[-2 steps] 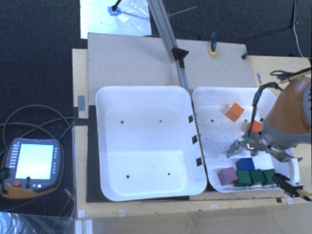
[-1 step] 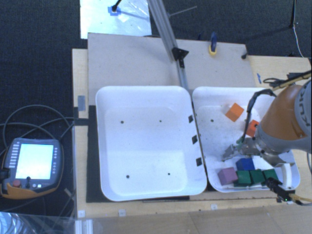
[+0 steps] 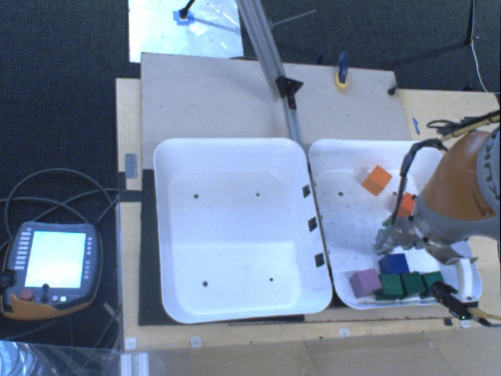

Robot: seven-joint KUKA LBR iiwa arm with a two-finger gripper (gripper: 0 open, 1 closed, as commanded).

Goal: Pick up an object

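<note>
**Several blocks crowded beneath a lowered arm**

Several small blocks are gathered in the near part of the right bin (image 3: pixel 337 163): a blue block (image 3: pixel 394 263), a green block (image 3: pixel 392 286) just in front of it, a second green block (image 3: pixel 430 281) beside that, and a purple block (image 3: pixel 364 281) at the left of the cluster. The blue and green blocks appear to be touching; the purple one lies just beside them. An orange block (image 3: pixel 376 179) sits alone, well apart, toward the far side of the same bin, and a smaller orange piece (image 3: pixel 405 204) is partly hidden by the arm.

The gripper (image 3: pixel 389 237) is seen low over the bin, just above the blue block. Whether it is released or clenched cannot be told, since the wrist and arm (image 3: pixel 462 186) cover it from above. Nothing is seen to be held. The step in hand is judged to be the descent toward a pick, with the blue block the likeliest target.

A clean closure on one block is called for next, followed by a straight lift. The crowding is judged to be the main hindrance: neighbours pressed against the blue block leave little room for a grip, and a block may be pushed aside rather than caught. The bin's near wall is also close to the cluster.

The left bin (image 3: pixel 235 151) lies beside the right one, with small black clips (image 3: pixel 312 224) along the shared edge. A control pendant (image 3: pixel 51 269) rests on the floor at the far left, and a metal pole (image 3: pixel 262 34) slants across the board behind the bins.
</note>
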